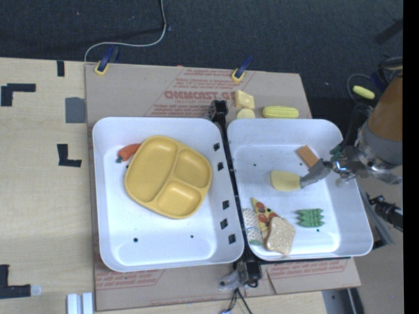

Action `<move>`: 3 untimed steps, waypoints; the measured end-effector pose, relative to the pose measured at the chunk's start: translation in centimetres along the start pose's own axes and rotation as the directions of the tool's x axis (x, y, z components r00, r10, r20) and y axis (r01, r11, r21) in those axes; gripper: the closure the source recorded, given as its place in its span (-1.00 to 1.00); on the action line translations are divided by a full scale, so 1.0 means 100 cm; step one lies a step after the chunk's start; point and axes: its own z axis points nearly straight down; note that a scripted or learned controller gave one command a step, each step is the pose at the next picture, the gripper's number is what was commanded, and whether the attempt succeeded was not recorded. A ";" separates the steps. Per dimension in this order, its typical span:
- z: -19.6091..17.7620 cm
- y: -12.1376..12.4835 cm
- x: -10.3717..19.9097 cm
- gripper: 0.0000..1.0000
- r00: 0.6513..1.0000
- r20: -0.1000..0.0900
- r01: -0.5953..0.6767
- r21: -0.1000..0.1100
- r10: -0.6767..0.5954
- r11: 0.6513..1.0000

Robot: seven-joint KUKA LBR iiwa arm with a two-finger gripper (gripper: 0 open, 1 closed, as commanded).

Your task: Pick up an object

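My gripper reaches in from the right, low over the right bin. Its tip is right beside a pale yellow wedge, on the wedge's right edge. A small brown block lies just above the tip. Nearer the front of this bin lie a green bean pod, a pizza slice and a slice of bread. I see nothing lifted off the bin floor.
The left bin holds a yellow divided plate and an orange carrot at its upper left. Behind the bins, on the cardboard, lie a corn cob and two pale yellow pieces. A black divider runs between the bins.
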 end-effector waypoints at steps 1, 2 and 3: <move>0.129 -0.030 -0.047 -1.00 1.000 -0.002 -0.006 0.011 0.006 1.000; 0.110 -0.025 -0.044 1.00 1.000 -0.002 0.000 0.000 0.000 1.000; 0.124 -0.016 0.042 1.00 1.000 0.014 0.000 -0.033 0.000 0.999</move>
